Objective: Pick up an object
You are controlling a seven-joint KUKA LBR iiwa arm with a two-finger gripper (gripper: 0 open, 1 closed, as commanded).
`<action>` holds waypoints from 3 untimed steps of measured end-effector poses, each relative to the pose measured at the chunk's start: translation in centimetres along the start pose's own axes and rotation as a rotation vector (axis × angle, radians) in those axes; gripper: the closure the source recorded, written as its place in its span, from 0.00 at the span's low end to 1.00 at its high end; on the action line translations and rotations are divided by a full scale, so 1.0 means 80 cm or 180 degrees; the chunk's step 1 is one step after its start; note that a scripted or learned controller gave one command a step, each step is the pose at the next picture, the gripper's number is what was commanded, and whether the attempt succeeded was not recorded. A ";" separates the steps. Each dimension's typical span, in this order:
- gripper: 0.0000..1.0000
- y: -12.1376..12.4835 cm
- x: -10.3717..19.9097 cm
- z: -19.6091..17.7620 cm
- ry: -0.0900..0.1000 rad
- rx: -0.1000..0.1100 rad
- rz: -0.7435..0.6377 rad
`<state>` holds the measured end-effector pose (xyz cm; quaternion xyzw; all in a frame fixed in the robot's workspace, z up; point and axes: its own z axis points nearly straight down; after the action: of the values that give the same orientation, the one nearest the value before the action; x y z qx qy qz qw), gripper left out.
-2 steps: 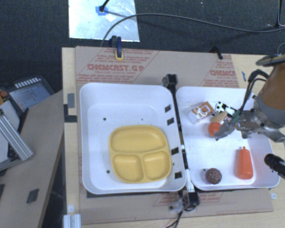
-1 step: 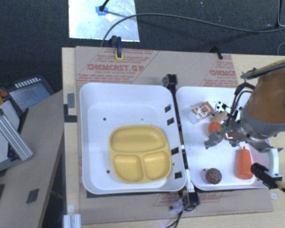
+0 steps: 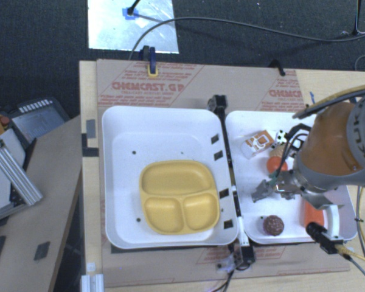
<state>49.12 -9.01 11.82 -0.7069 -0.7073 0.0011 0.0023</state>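
The right bin (image 3: 246, 181) holds several small objects. A white and orange packet (image 3: 258, 142) lies near its back left, with a small black and white piece (image 3: 281, 137) beside it. An orange round object (image 3: 274, 162) sits just in front of them. A dark brown ball (image 3: 272, 225) rests near the front rim. A red-orange block (image 3: 312, 215) lies at the front right, partly under the arm. My gripper (image 3: 269, 189) hangs low over the middle of this bin, between the orange object and the brown ball, with nothing visibly held.
The left bin (image 3: 128, 139) bears a yellow divided tray (image 3: 177, 196). The grey arm with its orange band (image 3: 331, 140) covers the right bin's right side. A black divider bar (image 3: 226, 163) runs between the bins. Cables cross the dark floor behind the bench.
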 end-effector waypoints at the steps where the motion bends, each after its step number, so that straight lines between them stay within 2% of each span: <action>1: 1.00 0.002 -0.001 -0.017 -0.0005 -0.0017 0.0000; 3: 1.00 0.005 0.009 -0.128 -0.0008 -0.0037 -0.0013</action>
<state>49.54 -8.29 22.04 -0.7054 -0.7088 -0.0021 -0.0027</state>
